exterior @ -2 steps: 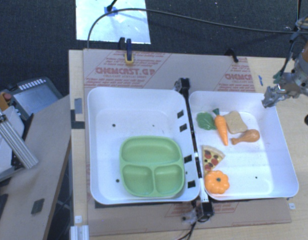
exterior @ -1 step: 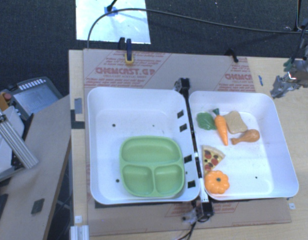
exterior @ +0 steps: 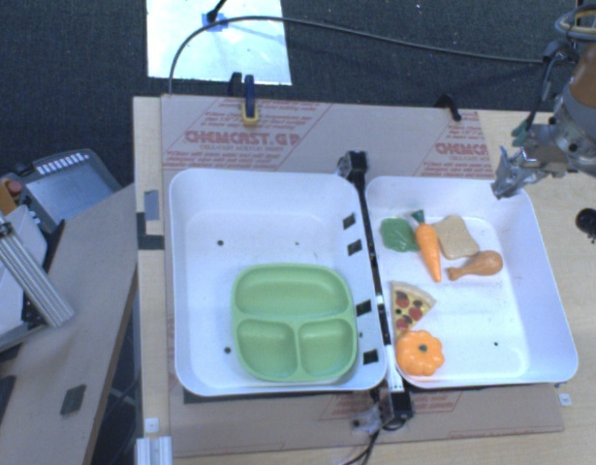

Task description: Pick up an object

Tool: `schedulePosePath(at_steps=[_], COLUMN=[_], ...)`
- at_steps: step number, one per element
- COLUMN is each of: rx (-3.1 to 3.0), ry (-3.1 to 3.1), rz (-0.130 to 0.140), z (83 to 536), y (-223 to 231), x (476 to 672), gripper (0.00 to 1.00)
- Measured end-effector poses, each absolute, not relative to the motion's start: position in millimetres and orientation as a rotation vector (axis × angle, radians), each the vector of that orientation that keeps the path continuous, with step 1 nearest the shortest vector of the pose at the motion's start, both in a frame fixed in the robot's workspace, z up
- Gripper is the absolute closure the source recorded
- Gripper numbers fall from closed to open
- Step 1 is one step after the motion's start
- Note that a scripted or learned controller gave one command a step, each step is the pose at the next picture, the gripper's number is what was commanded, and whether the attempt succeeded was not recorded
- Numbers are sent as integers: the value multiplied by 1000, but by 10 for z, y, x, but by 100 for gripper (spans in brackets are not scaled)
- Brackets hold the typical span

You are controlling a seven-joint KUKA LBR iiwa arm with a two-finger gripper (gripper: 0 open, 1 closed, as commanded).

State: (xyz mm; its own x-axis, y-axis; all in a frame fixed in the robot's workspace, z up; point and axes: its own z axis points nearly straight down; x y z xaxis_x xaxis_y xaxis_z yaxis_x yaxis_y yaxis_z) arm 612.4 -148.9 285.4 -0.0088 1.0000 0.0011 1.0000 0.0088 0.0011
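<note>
we are looking down on a bench [exterior: 307, 124] carrying two white bins side by side. the left bin [exterior: 268, 201] is holding a green tray [exterior: 295, 321] with three compartments, sitting toward the bin's near edge and close to its right wall.

the right bin [exterior: 530, 327] is carrying the toy foods. a carrot [exterior: 429, 248] is lying near the far left corner, its tip pointing toward the near edge, with a green leaf [exterior: 399, 234] touching its left side. a slice of bread [exterior: 457, 236] is lying just right of the carrot, and a drumstick [exterior: 476, 264] is lying just below the bread, its thin end pointing at the carrot. a pizza slice [exterior: 410, 306] is sitting beside the left wall, about midway along it. a small pumpkin [exterior: 419, 353] is sitting near the near left corner, just below the pizza slice.

the arm [exterior: 583, 95] is reaching in from the right, and its gripper [exterior: 508, 177] is hanging over the far right corner of the right bin, at the far rim. it is well apart from all the foods; the bread is the nearest. we are seeing nothing between its fingers, and we cannot tell whether they are spread or pressed together, as they are too small and blurred.
</note>
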Motion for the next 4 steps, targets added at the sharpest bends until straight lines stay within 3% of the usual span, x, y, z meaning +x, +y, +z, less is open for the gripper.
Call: schedulePosePath(at_steps=[3, 4], rx=[2211, 2211], ry=[2232, 2233], rz=[3, 4], z=[2513, 2357], y=[119, 676], x=[6106, 6281], gripper=[100, 100])
